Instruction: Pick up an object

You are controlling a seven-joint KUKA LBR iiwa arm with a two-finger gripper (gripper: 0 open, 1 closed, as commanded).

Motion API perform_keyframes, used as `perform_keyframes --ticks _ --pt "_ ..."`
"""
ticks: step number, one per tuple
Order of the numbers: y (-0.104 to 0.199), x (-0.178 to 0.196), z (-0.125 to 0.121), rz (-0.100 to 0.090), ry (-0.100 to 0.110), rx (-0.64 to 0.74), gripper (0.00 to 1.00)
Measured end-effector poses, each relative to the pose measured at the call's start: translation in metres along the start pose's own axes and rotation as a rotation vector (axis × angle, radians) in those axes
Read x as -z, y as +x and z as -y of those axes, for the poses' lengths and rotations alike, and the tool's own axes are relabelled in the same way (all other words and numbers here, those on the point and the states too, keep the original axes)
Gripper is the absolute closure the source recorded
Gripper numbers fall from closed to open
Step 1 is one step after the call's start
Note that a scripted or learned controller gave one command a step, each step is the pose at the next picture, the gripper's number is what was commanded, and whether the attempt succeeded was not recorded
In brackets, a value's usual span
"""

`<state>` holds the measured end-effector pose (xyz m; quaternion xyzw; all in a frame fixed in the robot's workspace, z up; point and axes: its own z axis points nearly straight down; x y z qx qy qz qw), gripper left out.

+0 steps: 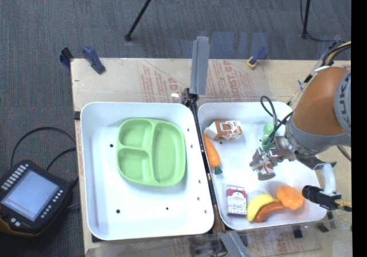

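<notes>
While gripper [263, 165] hangs low mid right bin [241, 115] | finger state: can't tell | toys ring it: carrot [212, 154], carton [225, 130], banana [259, 204] | nothing visibly held

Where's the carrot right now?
The carrot lies in the right bin, along its left wall, just below and left of the small carton and well left of the gripper.

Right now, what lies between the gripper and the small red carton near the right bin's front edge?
Bare white bin floor separates the gripper from the small red carton, per the camera view.
</notes>
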<state>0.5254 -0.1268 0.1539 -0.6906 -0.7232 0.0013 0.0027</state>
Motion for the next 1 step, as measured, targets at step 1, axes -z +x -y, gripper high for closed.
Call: perform_keyframes --ticks 1 --pt "0.0362 0.0869 -0.0237 0.002 -0.003 0.011 1.00"
